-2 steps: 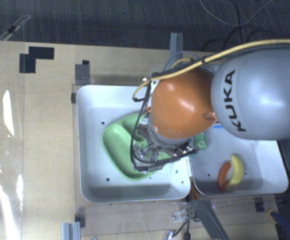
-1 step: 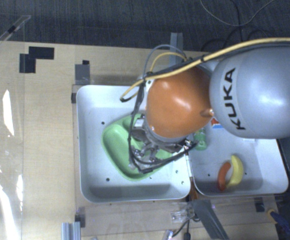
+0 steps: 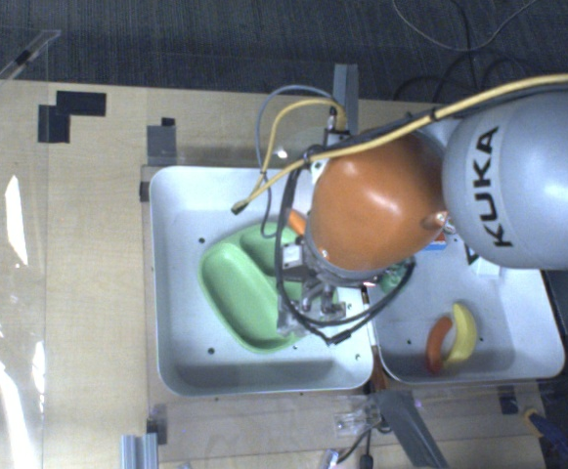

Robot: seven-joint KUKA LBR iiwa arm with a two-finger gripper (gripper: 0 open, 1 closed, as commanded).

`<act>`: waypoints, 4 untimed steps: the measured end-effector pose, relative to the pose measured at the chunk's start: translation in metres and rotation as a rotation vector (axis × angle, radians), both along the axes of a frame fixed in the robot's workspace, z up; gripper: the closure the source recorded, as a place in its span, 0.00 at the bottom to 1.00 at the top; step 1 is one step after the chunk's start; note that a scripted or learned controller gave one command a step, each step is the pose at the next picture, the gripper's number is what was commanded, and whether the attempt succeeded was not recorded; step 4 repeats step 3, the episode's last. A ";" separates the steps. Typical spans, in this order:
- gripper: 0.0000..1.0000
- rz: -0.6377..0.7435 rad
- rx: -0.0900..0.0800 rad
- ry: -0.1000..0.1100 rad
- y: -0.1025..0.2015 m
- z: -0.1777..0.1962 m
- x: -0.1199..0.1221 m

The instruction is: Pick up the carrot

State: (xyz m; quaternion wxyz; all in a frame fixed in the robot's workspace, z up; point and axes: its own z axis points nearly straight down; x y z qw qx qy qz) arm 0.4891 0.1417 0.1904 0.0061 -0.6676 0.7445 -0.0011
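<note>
Gripper [image 3: 308, 306] low over left bin [image 3: 176, 262], above green bowl [image 3: 237, 291], likely reaching for carrot [image 3: 295, 222] (small orange sliver at bowl's far edge, mostly hidden by orange wrist). Grip state: cannot tell. Cables crowd approach. Right bin [image 3: 518, 360] holds banana [image 3: 462, 335] beside orange piece.

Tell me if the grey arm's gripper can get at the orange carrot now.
Probably yes. The gripper hangs over the green curved dish in the left white bin; the orange carrot peeks out beside the arm's orange band, close by, nothing on it. The arm hides the rest.
</note>
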 end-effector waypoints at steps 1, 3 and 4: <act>1.00 0.236 0.000 -0.003 -0.004 0.005 0.000; 1.00 0.849 -0.004 -0.008 0.024 0.006 0.000; 1.00 0.849 -0.004 -0.008 0.024 0.006 0.000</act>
